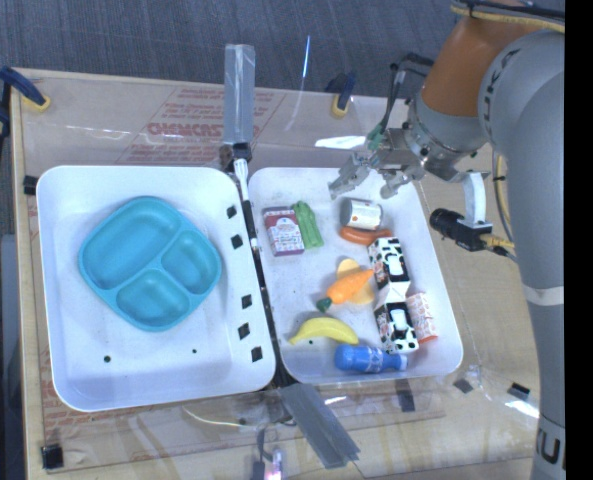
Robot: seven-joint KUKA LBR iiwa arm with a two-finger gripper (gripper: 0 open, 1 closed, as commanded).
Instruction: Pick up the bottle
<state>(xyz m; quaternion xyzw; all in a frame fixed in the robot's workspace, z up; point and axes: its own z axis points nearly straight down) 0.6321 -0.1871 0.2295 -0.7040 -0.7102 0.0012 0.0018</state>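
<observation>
The bottle (370, 359) is blue and lies on its side at the near edge of the right bin (441, 268), just below a banana (322, 330). My gripper (368, 180) hangs over the far end of that bin, well away from the bottle. Its fingers (343, 181) are spread open with nothing between them. A silver can (361, 212) lies just under and in front of the gripper.
The right bin also holds a red box (284, 231), a green item (308, 224), an orange sausage (363, 235), a carrot (351, 286), two cow-patterned cartons (388, 260) and a red can (422, 318). A blue divided plate (151, 261) sits in the left bin (66, 368).
</observation>
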